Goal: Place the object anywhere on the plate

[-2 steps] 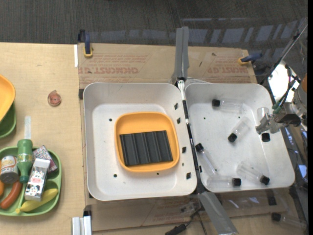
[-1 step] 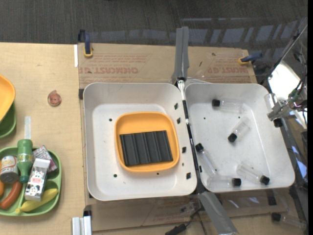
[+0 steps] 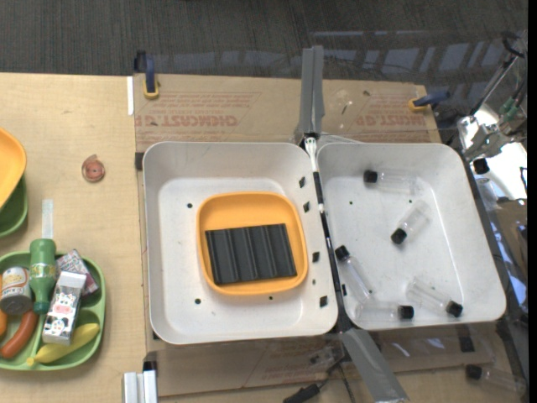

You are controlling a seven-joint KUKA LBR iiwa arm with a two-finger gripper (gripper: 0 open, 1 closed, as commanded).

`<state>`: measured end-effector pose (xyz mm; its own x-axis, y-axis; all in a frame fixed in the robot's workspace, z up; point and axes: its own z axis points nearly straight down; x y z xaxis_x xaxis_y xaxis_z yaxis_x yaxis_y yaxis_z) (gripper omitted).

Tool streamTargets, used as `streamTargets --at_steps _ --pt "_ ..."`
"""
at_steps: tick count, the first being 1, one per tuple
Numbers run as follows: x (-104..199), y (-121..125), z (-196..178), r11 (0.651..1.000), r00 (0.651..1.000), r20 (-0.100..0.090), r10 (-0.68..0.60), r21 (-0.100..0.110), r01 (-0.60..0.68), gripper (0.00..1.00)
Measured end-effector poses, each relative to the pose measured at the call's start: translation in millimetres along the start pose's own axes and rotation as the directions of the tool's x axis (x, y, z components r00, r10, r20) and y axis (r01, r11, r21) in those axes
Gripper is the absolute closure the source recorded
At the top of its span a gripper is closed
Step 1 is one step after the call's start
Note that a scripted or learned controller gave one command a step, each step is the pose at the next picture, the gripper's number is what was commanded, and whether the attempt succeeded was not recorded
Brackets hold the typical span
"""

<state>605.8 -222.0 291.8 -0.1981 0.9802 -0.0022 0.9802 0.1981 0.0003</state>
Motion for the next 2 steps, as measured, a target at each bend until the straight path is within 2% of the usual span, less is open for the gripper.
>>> streamTargets --at_steps 1,2 --pt "-9 45 -28 0.982 0.982 0.001 -0.191 -0.001 0.191 1.0" --pt "-10 53 -139 0.91 0.91 0.001 -0.416 -0.001 0.416 1.0"
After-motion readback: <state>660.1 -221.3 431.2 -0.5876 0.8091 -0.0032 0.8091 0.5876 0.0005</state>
